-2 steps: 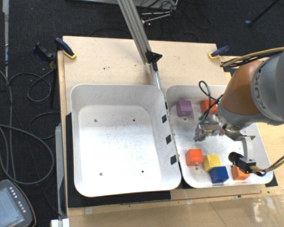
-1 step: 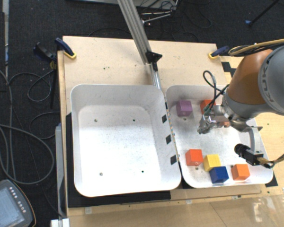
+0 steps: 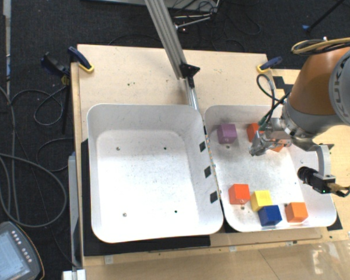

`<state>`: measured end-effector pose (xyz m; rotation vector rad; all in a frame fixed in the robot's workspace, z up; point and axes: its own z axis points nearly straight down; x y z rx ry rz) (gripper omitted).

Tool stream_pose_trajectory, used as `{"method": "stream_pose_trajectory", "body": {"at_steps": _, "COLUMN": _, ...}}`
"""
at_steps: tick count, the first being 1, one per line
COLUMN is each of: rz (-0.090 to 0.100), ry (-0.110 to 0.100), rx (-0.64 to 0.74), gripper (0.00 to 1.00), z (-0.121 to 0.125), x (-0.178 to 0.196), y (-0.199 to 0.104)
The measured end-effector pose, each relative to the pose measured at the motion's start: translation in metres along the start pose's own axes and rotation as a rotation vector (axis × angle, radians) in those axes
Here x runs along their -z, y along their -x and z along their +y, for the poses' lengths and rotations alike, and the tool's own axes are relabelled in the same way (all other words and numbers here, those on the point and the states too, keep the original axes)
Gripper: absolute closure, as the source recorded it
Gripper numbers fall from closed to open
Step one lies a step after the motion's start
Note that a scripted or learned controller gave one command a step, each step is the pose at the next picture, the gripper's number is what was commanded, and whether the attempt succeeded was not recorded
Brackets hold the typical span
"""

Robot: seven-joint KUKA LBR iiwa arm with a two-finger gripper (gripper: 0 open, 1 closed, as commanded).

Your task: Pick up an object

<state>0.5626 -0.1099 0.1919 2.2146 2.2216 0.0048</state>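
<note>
My gripper (image 3: 260,146) hangs low over the back of the right bin (image 3: 280,171), reaching in from the right. An orange block (image 3: 254,131) sits right against it, partly hidden behind the gripper body. A purple block (image 3: 226,133) lies just to the left, apart from the gripper. Near the bin's front lie an orange block (image 3: 240,193), a yellow block (image 3: 260,200), a blue block (image 3: 270,215) and another orange block (image 3: 296,212).
The left bin (image 3: 143,171) lies beside the right one, sharing a raised divider edge. A slanted metal rod (image 3: 166,31) crosses the back of the bench. Clamps sit at the bench's back corners.
</note>
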Motion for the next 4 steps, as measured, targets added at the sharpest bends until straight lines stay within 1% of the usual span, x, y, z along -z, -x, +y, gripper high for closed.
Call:
{"method": "stream_pose_trajectory", "body": {"at_steps": 1, "rz": 0.0, "ry": 0.0, "rx": 0.0, "gripper": 1.0, "z": 0.002, "x": 0.053, "y": 0.0}}
{"method": "stream_pose_trajectory", "body": {"at_steps": 2, "rz": 0.003, "ry": -0.003, "rx": 0.005, "gripper": 1.0, "z": 0.0, "x": 0.061, "y": -0.056}}
{"method": "stream_pose_trajectory", "body": {"at_steps": 3, "rz": 0.003, "ry": -0.006, "rx": 0.005, "gripper": 1.0, "z": -0.011, "x": 0.065, "y": -0.105}}
{"method": "stream_pose_trajectory", "body": {"at_steps": 4, "rz": 0.002, "ry": -0.005, "rx": 0.005, "gripper": 1.0, "z": -0.007, "x": 0.064, "y": -0.157}}
